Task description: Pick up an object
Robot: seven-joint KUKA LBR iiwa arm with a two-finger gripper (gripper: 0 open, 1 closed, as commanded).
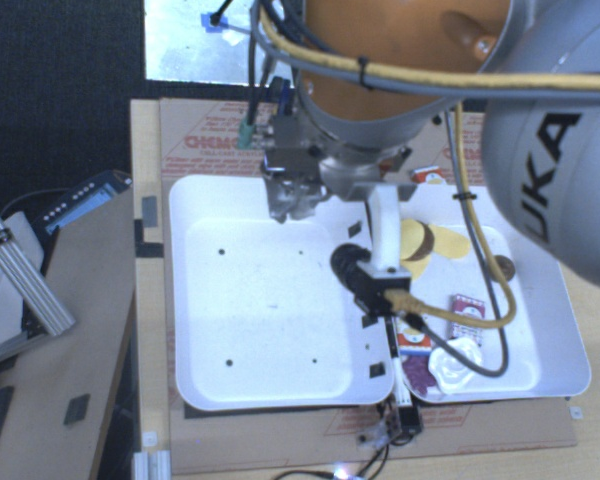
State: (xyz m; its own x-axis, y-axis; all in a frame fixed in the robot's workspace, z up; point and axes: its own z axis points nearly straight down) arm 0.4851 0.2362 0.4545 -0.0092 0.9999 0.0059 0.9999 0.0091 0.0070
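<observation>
A wooden desk (90, 298) holds two white bins. The left bin (260, 308) sits on cardboard with red print too blurry to read. The jaws (290, 203) hang over its far edge; I cannot tell their state. The right bin (550, 338) holds yellow discs (430, 240) and a red packet (467, 313). The grey arm (560, 138) shows the letters "UKA".
</observation>
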